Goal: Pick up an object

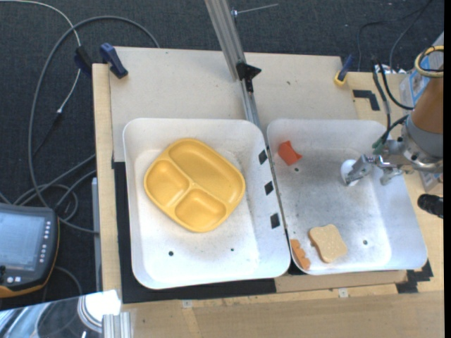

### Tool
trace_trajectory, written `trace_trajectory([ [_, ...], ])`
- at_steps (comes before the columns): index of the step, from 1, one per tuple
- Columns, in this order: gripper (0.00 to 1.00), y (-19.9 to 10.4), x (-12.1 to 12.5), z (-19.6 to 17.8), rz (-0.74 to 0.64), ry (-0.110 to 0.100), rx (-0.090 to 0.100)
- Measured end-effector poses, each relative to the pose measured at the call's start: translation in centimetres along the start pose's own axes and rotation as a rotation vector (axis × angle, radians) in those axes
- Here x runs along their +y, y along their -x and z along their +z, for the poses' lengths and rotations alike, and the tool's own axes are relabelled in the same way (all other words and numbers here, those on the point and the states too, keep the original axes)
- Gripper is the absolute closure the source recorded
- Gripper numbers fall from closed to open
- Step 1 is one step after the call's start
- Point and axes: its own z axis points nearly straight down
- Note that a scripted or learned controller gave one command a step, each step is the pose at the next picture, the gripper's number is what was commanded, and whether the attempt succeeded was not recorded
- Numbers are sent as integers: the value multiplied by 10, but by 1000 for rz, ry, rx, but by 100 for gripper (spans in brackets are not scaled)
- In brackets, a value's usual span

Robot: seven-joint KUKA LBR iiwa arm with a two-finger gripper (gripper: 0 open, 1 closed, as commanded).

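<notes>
The gripper (368,167) is held over the right bin (394,259), apparently released with nothing between its fingers, though this is hard to tell. The bread slice (328,243) lies below and left of it, well apart, near the front wall.

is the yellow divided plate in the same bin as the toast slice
No, the yellow divided plate lies in the left bin, while the toast slice lies in the right bin.
</notes>
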Motion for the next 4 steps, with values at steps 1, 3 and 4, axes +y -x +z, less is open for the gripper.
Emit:
trace_trajectory([
  [1, 0, -16, 85, -113, -8, 27, -8],
  [3, 100, 0, 32, 36, -2, 14, -4],
  [4, 100, 0, 32, 25, -1, 17, -4],
])
